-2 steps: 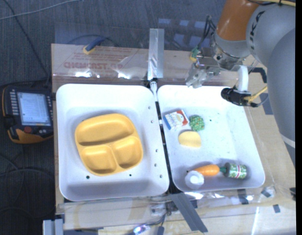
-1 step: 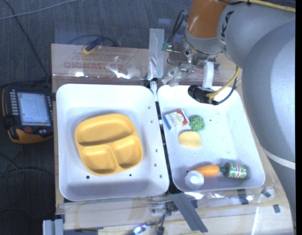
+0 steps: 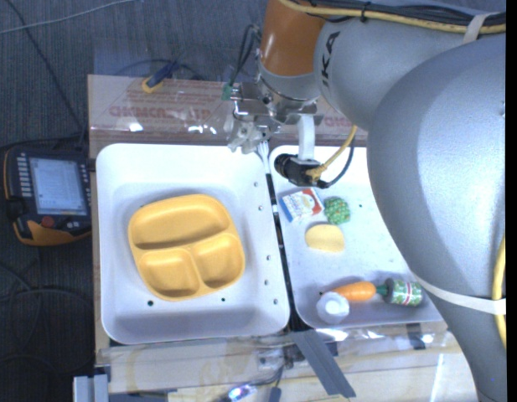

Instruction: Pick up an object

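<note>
- Dark carpet surrounds the bench (image 3: 157, 99), two white bins side by side.
- Left bin (image 3: 116, 308) carries a yellow divided tray (image 3: 187, 245).
- Right bin (image 3: 367, 241) has a carrot (image 3: 356, 291), broccoli (image 3: 338, 210), a pale lemon (image 3: 325, 239) and a red-white carton (image 3: 300, 203).
- Hand (image 3: 251, 136) hangs over the far rim between the bins; whether it grips anything, I cannot tell.

One fixed camera looks down at a slant on both white bins (image 3: 111, 249). The arm (image 3: 426, 141) looms close — entering from the right.
</note>
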Robot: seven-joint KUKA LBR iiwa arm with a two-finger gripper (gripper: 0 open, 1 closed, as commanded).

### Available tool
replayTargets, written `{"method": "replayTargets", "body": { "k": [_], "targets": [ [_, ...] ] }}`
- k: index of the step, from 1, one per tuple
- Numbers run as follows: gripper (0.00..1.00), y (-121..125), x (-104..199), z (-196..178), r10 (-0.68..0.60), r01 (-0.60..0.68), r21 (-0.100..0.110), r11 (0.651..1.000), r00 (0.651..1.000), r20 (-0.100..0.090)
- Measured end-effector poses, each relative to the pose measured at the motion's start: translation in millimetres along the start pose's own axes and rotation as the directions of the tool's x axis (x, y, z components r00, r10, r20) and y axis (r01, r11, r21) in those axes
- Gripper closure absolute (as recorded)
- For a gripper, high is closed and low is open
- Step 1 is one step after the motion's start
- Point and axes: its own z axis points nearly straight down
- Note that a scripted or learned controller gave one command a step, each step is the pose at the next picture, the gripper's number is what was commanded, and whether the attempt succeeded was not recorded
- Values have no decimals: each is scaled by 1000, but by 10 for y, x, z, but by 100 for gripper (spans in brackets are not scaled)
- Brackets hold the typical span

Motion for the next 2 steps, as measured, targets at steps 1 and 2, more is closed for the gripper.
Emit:
{"method": "replayTargets", "body": {
  "k": [1,2],
  "targets": [
    [100,-19,769,-49,-78,78,-2,997,997,0],
    [100,-7,418,-1498,3,-3,-4,1000,1000,1]
  ]
}}
